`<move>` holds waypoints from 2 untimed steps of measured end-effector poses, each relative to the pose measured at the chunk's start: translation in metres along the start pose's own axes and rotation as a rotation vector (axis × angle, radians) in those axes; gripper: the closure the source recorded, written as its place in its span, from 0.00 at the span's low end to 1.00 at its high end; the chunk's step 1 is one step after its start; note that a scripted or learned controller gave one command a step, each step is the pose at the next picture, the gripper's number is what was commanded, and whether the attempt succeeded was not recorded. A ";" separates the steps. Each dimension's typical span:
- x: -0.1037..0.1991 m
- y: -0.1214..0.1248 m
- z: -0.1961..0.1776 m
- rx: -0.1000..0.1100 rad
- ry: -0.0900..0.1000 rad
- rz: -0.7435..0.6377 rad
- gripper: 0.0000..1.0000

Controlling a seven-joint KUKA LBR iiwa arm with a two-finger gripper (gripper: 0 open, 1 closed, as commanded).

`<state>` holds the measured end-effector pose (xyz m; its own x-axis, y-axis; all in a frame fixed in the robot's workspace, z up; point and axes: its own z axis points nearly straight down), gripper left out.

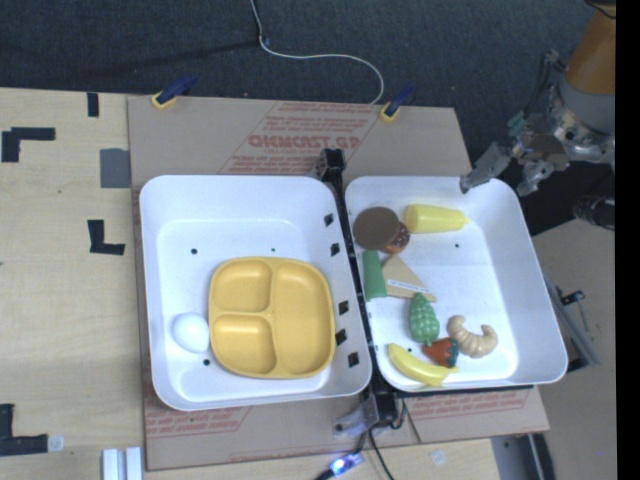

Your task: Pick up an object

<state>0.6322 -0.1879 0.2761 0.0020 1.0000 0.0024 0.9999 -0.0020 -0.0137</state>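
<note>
- Nearest, along the near wall of the right bin [535, 268], a banana [417, 366] lay flat against the rim, with a small red piece [440, 350] touching it and a tan croissant [473, 337] just to the right. Packed that tightly, they looked hard to take one at a time.
- Next, a bumpy green piece [423, 318] sat a little farther in, close to those three but seemingly apart, so it seemed the easier target.
- Then a tan wedge [403, 278] lay beside a green stick [373, 274] that ran along the left wall, probably too close to the wall for a finger to slip in on that side.
- Beyond them a brown disc [378, 228] and a yellow cob [433, 218] sat near the far wall, the cob with bare floor to its near side and nearest the arm.
- Meanwhile the left bin [160, 268] held a yellow tray [271, 316] and a white ball [190, 331] touching its left edge, well apart from the arm.
- Finally, the gripper [505, 163] hung over the far right corner of the right bin, above the rim and clear of every toy. Whether it was spread or pressed together could not be told, and nothing showed in its grasp. I judged the pick not yet begun; any toy in the right bin could serve.
</note>
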 end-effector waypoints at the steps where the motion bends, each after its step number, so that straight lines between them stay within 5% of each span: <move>1: 0.001 0.002 -0.008 -0.012 -0.002 -0.003 0.00; 2: -0.003 0.010 0.052 -0.007 -0.002 -0.003 0.00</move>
<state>0.6413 -0.1904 0.2244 -0.0014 1.0000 0.0001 1.0000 0.0014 -0.0070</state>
